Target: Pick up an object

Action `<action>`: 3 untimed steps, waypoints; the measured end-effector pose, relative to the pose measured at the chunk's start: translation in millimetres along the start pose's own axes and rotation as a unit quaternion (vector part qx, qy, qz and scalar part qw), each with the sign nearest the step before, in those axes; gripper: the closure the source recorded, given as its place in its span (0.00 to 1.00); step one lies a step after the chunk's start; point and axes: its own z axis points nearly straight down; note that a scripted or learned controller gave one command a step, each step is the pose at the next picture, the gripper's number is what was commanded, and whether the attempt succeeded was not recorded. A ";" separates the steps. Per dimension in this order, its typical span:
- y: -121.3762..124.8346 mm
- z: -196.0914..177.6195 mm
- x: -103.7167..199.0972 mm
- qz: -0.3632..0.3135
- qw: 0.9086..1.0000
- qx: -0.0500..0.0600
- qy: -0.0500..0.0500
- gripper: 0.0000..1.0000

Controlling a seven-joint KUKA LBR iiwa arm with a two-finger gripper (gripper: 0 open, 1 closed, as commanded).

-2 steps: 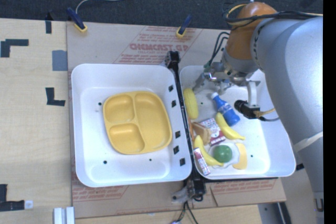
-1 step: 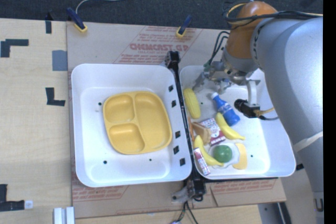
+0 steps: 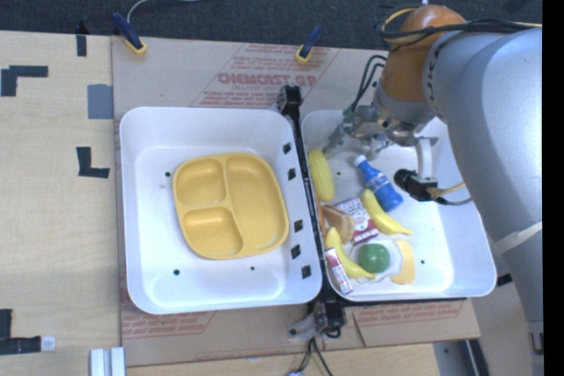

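Overhead, two white bins sat side by side on the desk.
The left bin [image 3: 141,189] held a yellow divided plate [image 3: 231,205]. The right bin [image 3: 458,251] held bananas [image 3: 385,214], a blue bottle [image 3: 379,186], a green ball [image 3: 374,257] and a snack packet [image 3: 351,220]. The gripper [image 3: 370,135] hung over the bottle; I could not tell its opening.

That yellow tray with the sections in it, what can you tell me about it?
The yellow tray is a rounded, plastic-looking plate split into three compartments, two at the back and one at the front. It lies flat and slightly turned on the floor of the left white bin, right side up, apart from the bin's walls.
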 end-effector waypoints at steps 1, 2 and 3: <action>5.2 -0.2 1.8 0.000 1.000 0.000 -0.001 0.00; 2.0 -0.3 2.9 0.001 1.000 -0.001 -0.001 0.00; 5.4 -0.2 2.7 0.000 1.000 0.000 -0.001 0.00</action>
